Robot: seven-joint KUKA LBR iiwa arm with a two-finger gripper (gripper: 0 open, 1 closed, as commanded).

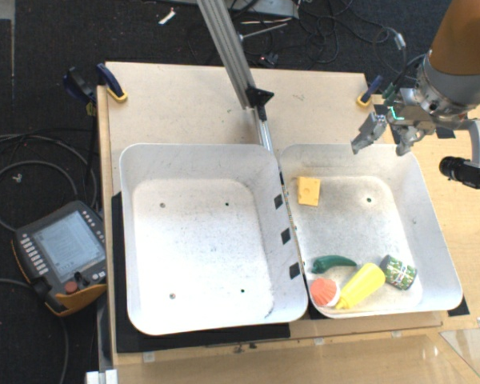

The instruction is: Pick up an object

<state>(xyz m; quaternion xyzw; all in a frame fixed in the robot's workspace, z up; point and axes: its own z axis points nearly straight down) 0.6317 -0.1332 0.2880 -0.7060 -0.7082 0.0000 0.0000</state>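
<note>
You have two shallow white bins side by side on the bench. The left bin [144,174] shows just its speckled floor and a few small dark holes. The right bin [432,214] holds everything you could pick: a yellow cheese-like wedge [309,190] lies alone near the far left corner, well apart from the rest. Along the near edge you will find a cluster: a green pepper-shaped piece [334,262], just below it a round red-orange object [325,292], a yellow bottle-shaped object [361,285] lying on its side and touching the red-orange one, and a small green-patterned can [399,273] just beside the bottle's far end. Your gripper [386,138] hangs above the right bin's far rim, near its right corner, with its two fingers spread apart and nothing between them, well away from all the objects.
</note>
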